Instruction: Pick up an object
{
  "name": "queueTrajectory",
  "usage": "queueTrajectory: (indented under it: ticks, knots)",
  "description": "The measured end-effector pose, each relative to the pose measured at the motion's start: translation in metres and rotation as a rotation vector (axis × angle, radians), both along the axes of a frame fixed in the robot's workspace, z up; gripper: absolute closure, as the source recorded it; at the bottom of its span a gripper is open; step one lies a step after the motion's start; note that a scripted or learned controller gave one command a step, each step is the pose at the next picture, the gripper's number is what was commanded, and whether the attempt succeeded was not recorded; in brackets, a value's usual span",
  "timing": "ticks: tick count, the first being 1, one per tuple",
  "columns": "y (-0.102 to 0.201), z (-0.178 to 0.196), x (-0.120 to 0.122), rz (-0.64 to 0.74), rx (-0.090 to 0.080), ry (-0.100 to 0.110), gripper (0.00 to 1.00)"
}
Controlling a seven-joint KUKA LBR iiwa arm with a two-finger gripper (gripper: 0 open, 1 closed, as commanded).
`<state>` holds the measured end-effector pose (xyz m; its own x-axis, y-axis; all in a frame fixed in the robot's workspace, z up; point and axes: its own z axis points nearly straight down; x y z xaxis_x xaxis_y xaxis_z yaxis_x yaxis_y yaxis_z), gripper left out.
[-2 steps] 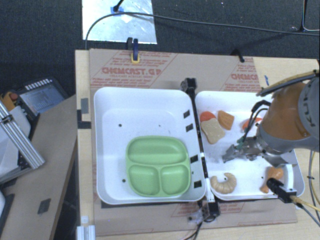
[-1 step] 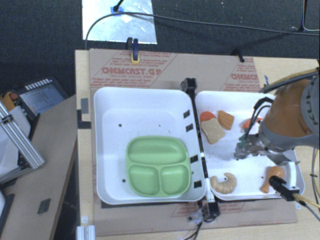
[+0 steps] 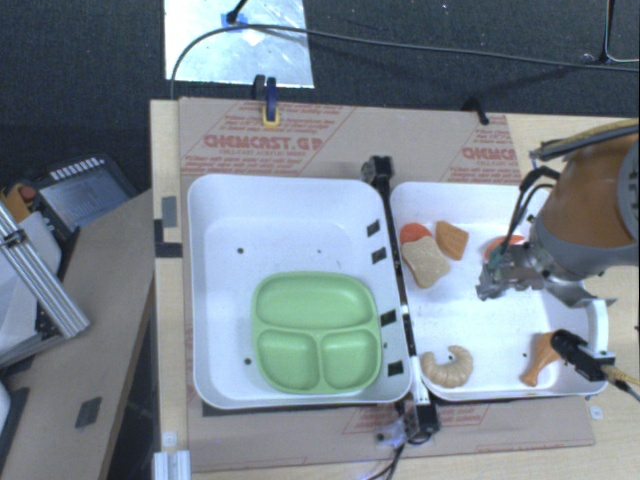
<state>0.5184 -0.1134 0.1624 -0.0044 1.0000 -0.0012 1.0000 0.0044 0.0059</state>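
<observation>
My gripper (image 3: 492, 286) low in right white bin (image 3: 470, 193), near its right edge beside red-orange piece (image 3: 503, 245); grip state unreadable. Risk I see: descent off-centre, piece skids against bin wall.

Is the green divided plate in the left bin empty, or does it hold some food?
Empty. The green plate lies flat in the left bin, and all three of its compartments show only bare green surface, with nothing in them.

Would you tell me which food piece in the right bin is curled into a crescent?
The pale curled piece by the right bin's near edge, close to the divider; the others are chunky wedges or slabs, not curled.
</observation>
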Motion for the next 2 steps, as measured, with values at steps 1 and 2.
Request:
queueTrajectory:
  ticks: [1, 2]
  knots:
    - [-0.002, 0.059, -0.007, -0.001, 0.0, 0.0, 1.0]
    - [-0.002, 0.079, -0.005, 0.0, 0.0, 0.002, 1.0]
